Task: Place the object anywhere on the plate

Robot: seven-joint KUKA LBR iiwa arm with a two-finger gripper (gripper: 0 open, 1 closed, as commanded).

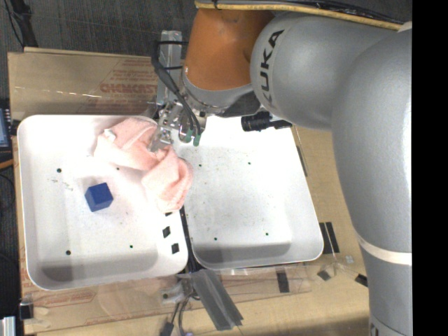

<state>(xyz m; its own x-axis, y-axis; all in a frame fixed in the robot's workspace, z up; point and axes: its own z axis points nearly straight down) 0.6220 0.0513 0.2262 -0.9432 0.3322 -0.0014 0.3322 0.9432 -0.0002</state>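
Note:
A crumpled pink cloth [150,161] lies in the upper right part of the left bin [42,187]. Its lower end hangs toward the rim between the two bins, and a small white piece [106,136] shows at its left end. My gripper [166,130] is low over the cloth's top right part, touching or nearly touching it. A small blue cube [99,196] sits on the left bin's floor, to the lower left of the cloth and apart from the gripper. I cannot make out a plate.
The right bin [245,201] adjoins the left one, and its upper part is covered by the arm's orange band [220,44] and grey body [350,82]. Brown cardboard [84,75] lies behind the bins.

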